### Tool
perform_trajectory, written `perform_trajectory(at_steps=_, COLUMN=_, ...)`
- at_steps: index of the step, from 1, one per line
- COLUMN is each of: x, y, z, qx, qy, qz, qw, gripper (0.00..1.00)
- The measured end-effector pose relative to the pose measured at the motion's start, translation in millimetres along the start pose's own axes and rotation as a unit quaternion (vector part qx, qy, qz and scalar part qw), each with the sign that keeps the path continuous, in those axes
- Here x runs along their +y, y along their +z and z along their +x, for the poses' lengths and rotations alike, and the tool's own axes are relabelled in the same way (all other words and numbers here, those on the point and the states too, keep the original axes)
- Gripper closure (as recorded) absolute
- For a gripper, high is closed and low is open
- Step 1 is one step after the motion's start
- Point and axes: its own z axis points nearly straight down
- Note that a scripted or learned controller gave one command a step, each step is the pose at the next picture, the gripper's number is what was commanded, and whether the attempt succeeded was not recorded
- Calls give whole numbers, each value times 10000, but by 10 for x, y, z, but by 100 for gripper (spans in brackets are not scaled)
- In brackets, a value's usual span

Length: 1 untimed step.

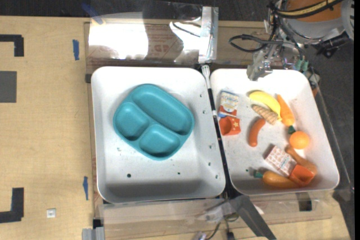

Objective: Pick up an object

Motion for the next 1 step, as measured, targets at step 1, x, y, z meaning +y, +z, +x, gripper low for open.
perform_trajectory(at_steps=1, x=8, y=-129, z=-26, qx=-59, qy=-7, qz=2, qw=10000, gripper=100)
